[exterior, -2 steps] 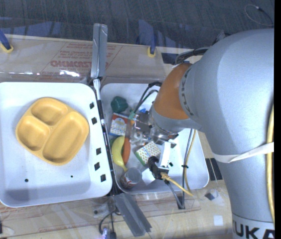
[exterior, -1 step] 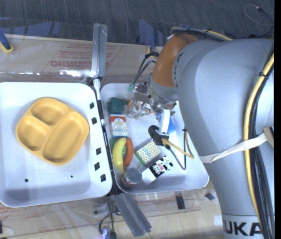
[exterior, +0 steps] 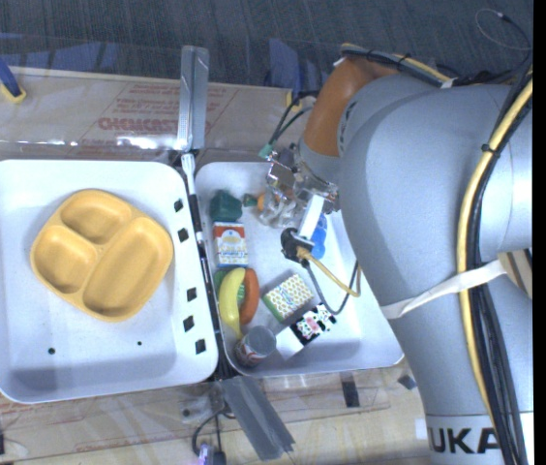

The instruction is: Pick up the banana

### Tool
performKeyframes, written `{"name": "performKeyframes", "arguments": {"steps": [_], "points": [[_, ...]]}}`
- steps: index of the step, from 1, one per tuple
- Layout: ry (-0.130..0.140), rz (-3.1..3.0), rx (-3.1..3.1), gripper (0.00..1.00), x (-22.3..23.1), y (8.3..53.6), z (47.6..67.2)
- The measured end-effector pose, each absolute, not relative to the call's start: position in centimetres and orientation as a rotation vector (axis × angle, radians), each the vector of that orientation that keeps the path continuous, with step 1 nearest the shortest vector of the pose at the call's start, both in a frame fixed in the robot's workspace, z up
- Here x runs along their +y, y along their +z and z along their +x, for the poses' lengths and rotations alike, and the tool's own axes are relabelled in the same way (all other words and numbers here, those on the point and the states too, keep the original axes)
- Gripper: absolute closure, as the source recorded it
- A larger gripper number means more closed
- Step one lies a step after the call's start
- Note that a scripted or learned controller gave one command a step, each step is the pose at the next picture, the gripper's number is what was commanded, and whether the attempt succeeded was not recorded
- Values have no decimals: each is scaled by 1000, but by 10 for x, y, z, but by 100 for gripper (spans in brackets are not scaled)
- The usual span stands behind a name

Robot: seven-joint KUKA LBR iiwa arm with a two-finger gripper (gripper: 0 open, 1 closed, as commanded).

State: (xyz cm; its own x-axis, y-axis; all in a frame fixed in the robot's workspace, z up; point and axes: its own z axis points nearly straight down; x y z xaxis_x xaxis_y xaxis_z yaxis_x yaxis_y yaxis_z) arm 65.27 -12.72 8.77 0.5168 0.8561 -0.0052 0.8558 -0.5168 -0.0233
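Note:
The yellow banana (exterior: 229,298) lies lengthwise along the left wall of the right bin (exterior: 375,342), towards its front. An orange-red item (exterior: 250,296) rests against the banana's right side. My gripper (exterior: 288,211) hangs over the back middle of the right bin, up and to the right of the banana and well apart from it. The grey arm with its orange band (exterior: 326,114) covers the bin's right side.
Around the banana in the right bin are a dark green item (exterior: 225,204), a small white and red box (exterior: 231,243), a green patterned box (exterior: 289,296), a black and white packet (exterior: 312,324), a clear cup (exterior: 254,345) and a blue item (exterior: 318,235). The left bin (exterior: 12,356) holds a yellow divided tray (exterior: 102,252).

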Motion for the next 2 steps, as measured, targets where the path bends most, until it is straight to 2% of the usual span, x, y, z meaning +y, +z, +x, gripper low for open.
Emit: {"name": "performKeyframes", "arguments": {"steps": [1,2], "points": [[8,-2960,-1033,0,-111,92,656],[15,-2950,-1051,100,-107,101,657]]}}
